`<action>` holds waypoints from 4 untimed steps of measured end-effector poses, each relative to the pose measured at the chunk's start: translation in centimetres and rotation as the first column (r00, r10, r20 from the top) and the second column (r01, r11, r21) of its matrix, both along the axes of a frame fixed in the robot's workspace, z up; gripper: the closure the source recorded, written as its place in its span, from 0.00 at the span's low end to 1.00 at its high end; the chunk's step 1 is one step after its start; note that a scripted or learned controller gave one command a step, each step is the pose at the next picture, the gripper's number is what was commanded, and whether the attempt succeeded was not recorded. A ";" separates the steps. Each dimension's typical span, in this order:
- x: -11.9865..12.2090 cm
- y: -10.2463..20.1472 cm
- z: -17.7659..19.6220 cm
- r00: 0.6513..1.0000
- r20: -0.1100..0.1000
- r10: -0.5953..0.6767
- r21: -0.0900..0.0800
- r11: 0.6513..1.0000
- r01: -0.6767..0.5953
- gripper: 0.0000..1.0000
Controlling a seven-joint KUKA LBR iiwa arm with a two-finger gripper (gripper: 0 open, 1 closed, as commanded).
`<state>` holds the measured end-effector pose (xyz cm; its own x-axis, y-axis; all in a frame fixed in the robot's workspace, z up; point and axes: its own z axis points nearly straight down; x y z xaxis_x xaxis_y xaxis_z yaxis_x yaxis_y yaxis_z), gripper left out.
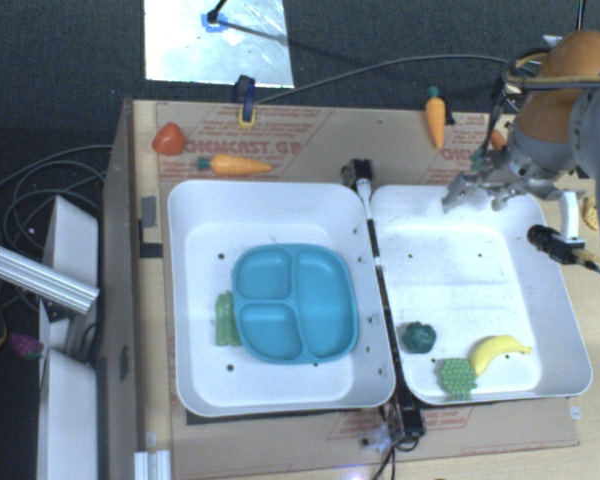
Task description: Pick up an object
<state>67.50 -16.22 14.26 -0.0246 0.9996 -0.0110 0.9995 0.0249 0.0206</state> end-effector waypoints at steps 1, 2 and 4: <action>0.1 0.0 1.2 1.000 0.004 0.002 -0.002 1.000 -0.002 1.00; 0.1 0.0 1.1 1.000 0.004 0.003 -0.002 1.000 -0.003 0.00; -0.5 -0.7 -1.4 1.000 -0.014 -0.017 0.007 1.000 0.017 1.00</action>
